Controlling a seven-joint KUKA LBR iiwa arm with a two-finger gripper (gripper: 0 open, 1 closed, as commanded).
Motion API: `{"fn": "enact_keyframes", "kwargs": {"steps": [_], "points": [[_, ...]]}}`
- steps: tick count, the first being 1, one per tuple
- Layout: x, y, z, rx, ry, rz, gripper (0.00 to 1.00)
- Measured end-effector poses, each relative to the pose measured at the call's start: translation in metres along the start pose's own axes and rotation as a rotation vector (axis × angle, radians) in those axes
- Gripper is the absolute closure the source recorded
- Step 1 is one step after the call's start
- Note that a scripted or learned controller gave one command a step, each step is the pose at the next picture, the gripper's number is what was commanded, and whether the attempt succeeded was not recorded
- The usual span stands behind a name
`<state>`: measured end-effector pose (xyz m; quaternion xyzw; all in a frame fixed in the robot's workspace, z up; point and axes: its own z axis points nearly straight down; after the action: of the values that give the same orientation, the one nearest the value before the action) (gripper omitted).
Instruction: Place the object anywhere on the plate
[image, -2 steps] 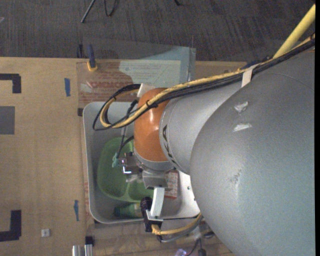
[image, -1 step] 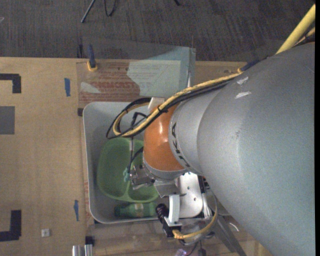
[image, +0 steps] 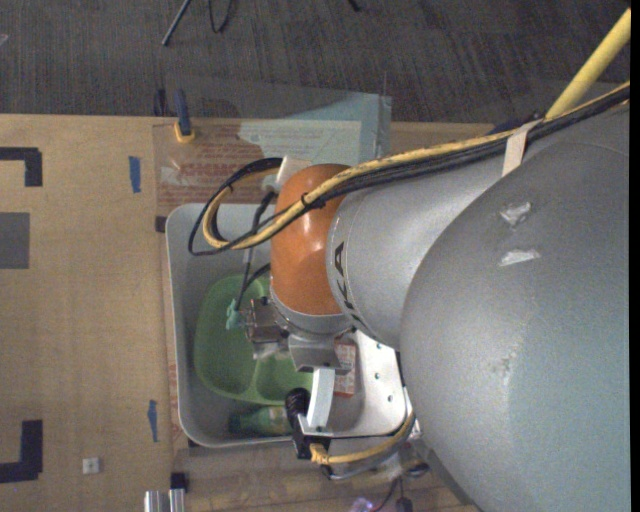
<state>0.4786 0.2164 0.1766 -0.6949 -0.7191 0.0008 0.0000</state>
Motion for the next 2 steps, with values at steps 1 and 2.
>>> {"fn": "enact_keyframes", "kwargs": {"steps": [1,2], "points": [[0.003,0.014,0.061,-0.021,0.007,-0.329,1.00],[-0.033,0.021,0.069,-0.048,0.026,-0.255,1.00]]}}
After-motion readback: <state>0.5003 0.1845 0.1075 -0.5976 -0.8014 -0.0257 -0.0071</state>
